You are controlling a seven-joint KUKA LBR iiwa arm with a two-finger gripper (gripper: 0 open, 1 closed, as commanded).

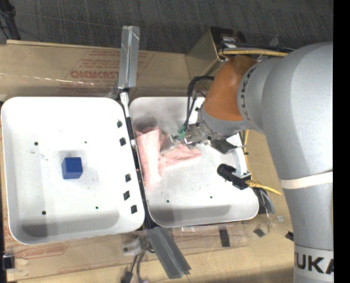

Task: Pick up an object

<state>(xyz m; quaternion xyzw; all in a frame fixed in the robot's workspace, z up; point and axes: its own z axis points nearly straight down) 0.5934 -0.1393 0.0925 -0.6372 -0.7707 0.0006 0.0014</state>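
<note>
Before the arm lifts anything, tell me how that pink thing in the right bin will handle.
The pink thing looks like crumpled cloth, so probably floppy and light: it would likely sag and drape when lifted. It lies against the bin wall, so pushing would probably bunch it rather than slide it.

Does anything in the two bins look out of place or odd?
Nothing looks damaged or spilled. The pink cloth lies crumpled against the divider side of the right bin, under the hand. The blue cube sits squarely in the left bin.
</note>
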